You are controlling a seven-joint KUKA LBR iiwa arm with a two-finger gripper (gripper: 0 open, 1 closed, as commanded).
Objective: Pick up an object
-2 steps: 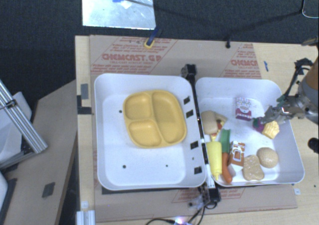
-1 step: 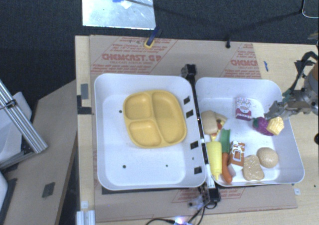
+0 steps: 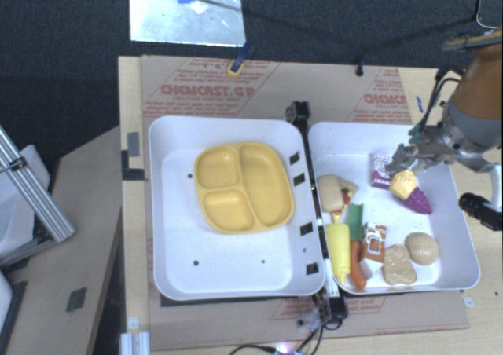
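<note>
reaching in from the right edge, the grey arm with its orange band [image 3: 481, 86] hangs over the upper right part of the right bin [image 3: 464, 212], and its end effector [image 3: 410, 159] sits low just above a pale yellow toy corn piece [image 3: 403, 184]; whether its fingers are spread or closed cannot be told from this angle, and nothing is plainly seen between them. touching the corn on its lower right is a purple toy [image 3: 419, 201], and a small pink-and-white packet [image 3: 380, 170] lies just to the corn's left. along the bin's left wall lie a tan bread-like piece [image 3: 331, 191], a green item [image 3: 354, 216], a yellow banana-shaped toy [image 3: 339, 247] and an orange carrot-like toy [image 3: 357, 271], packed close together. near the front wall sit a red-and-white carton [image 3: 374, 240], a tan cookie-shaped toy [image 3: 398, 265] and a round beige bun [image 3: 423, 247], the last two touching. the left bin [image 3: 169, 188] holds a yellow three-compartment plate [image 3: 242, 187] lying flat near its middle. both bins rest side by side on a cardboard sheet [image 3: 204, 86] on the tabletop [image 3: 86, 212].
</note>
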